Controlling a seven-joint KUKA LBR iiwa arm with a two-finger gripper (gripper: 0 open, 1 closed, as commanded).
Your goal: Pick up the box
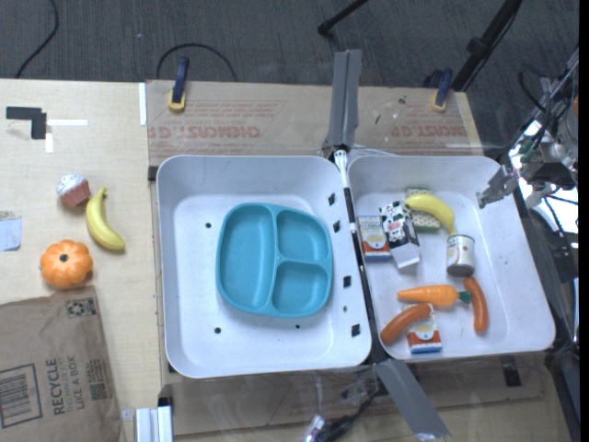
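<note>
Several small boxes lie in the right bin (525, 247). A black-and-white box (398, 223) sits next to an orange-and-white carton (373, 238), with a white box (406, 257) just below them. Another small carton (424, 341) rests near the bin's front wall. My gripper (494, 191) hangs at the bin's upper right rim, well to the right of the boxes and apart from them, with nothing seen in it. The arm behind it is partly cut off by the view's edge.
The right bin also holds a banana (433, 210), a can (460, 254), a carrot (429, 295) and two sausages (405, 324). A blue divided plate (274, 260) lies in the left bin (184, 247). A banana, pumpkin and cupcake sit on the bench at left.
</note>
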